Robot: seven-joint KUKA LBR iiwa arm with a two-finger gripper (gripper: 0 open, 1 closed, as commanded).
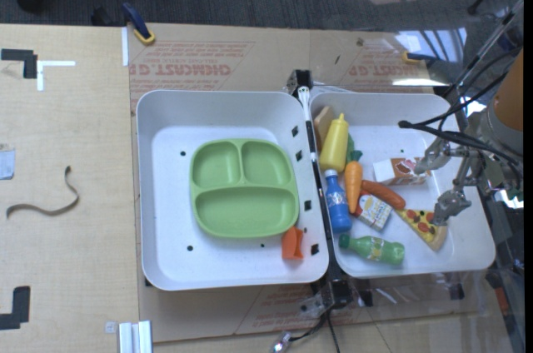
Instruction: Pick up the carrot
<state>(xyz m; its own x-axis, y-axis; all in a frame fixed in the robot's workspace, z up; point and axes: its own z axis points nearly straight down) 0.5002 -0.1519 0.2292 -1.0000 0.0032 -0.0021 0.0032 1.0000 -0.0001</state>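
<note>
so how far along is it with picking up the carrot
Nothing looks done yet: the orange carrot with a green top lies in the right white bin, between the blue bottle and a red sausage. The tool hovers apart from it, over the pizza slice. Reaching, grasping and lifting remain.

Bright, even overhead light, no hard shadows. Both white bins [158, 201] run near blown out, walls w/ little detail. Glare streaks on the clear plastic sheet [400, 52] up top right, bluish-white reflections. Soft shadow under the green plate [244, 187]. Pic's a bit soft overall, low res; right side around the gripper [450, 206] looks smeary, cables blur together.
</note>
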